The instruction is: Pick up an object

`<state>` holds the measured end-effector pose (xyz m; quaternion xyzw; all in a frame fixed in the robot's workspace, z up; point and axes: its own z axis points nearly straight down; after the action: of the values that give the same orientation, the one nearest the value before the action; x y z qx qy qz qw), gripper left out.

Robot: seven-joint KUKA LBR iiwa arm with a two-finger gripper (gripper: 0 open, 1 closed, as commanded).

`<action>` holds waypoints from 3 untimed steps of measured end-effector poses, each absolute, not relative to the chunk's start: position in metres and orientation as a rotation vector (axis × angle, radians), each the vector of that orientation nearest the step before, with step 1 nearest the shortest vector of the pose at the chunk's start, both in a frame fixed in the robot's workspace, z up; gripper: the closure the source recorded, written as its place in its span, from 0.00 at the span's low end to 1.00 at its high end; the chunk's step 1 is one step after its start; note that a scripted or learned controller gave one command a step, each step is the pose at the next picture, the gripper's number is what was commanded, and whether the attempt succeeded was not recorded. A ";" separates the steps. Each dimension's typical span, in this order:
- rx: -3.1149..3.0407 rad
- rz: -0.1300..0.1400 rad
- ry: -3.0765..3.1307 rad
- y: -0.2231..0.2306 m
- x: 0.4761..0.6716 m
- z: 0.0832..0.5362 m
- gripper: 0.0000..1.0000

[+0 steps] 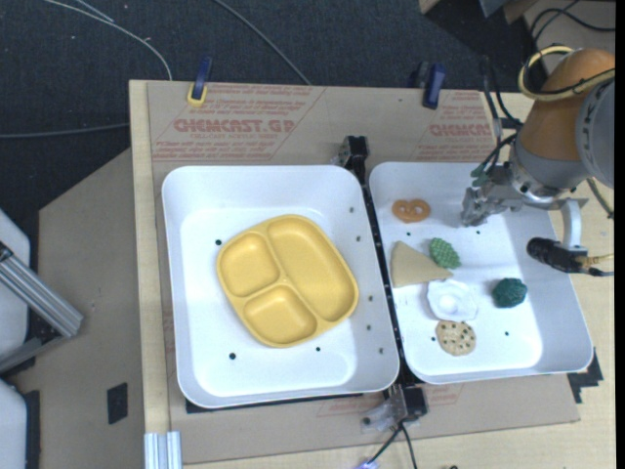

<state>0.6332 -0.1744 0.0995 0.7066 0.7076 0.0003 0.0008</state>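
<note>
- Nothing is lifted yet, as far as I can judge; every item in the right bin [557,355] lies flat on its floor, so the whole pick is still to do.
- Nearest in that bin is a round speckled cookie [455,337]; just beyond it, almost touching, sits a fried egg [450,300]; a dark green lump [509,292] lies to the right of the egg, apart from it, with bare floor around it.
- Farther on, a pale cheese wedge [410,265] rests against the bin's left wall; a light green leafy piece [444,253] touches its right edge; these two are crowded and the wall would hinder a grasp on the wedge.
- Farther still, a small brown pretzel [411,209] lies alone near the far left corner, with open floor to its right.
- The hand [475,213] is at the far side of the right bin, just right of the pretzel, low over the floor; I cannot tell whether it is released or clenched, and nothing is visible in it.
- The pretzel looks the closest candidate; the green lump has the most room around it.
- The left bin [186,262] carries a yellow divided plate [285,279] in its middle, with wide white margins all round; the two bins meet at a dark ridge [379,281] the arm must clear if it crosses.
- Both bins sit on a cardboard-covered counter [293,115]; two clamps [200,81] hold its far edge.
</note>
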 end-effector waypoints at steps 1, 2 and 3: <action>2.215 0.006 2.215 -0.181 0.636 0.163 1.00; 2.214 0.006 2.215 -0.185 0.637 0.228 1.00; 2.213 0.005 2.217 -0.195 0.640 0.285 1.00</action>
<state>0.6404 -0.1948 0.2850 0.7066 0.7076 0.0017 0.0046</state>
